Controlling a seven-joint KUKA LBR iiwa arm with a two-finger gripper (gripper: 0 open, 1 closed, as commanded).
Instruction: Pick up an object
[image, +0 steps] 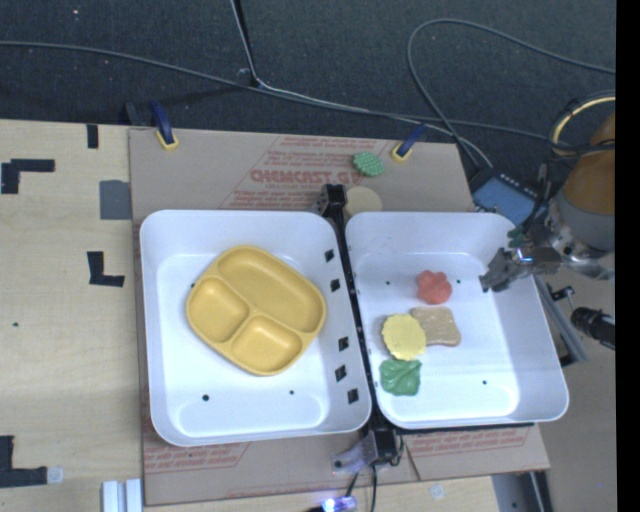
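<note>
While four small food-shaped pieces lie clustered in the right shallow white bin (530, 400), none is held: a round red piece (434, 287), a tan toast-like slab (440, 325) with its long axis roughly left-right, a yellow disc (403, 337) overlapping it, and a green leafy lump (400, 377). Over that bin's right rim hovers the claw (503, 268); I cannot tell its spread. One yellow three-compartment plate (256, 309) sits tilted in the left white bin (170, 400), on a cardboard-covered tabletop (290, 175).
</note>
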